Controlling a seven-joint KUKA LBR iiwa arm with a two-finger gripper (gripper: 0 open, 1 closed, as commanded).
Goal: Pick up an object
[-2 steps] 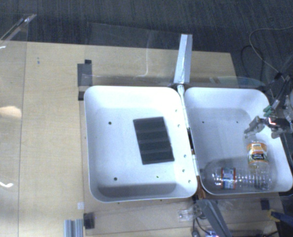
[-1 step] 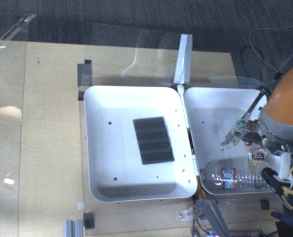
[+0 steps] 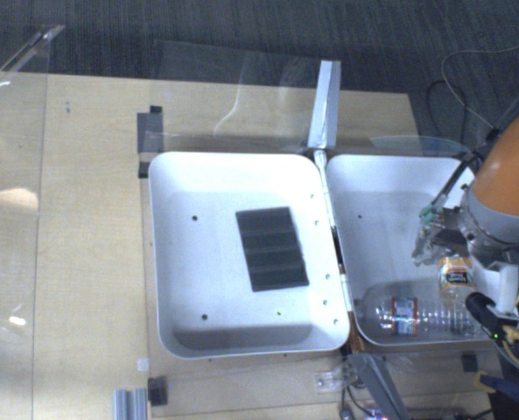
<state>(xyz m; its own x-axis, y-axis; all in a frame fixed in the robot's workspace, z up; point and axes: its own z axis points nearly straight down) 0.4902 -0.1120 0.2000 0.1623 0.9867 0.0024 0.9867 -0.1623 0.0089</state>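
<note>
Gripper (image 3: 427,239) low in right bin (image 3: 373,191), above clear plastic bottle (image 3: 417,315); finger state possibly open, cannot tell.

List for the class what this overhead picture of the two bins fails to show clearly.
- Claw, camera view: small and blurred over the right bin; open or shut cannot be told.
- Small orange-labelled object: partly covered by the arm; what it is cannot be told.
- Clear plastic bottle: its right end is hidden by the arm and cables; the label is too small to read.
- Dark ribbed pad in the left bin: material unclear.
</note>
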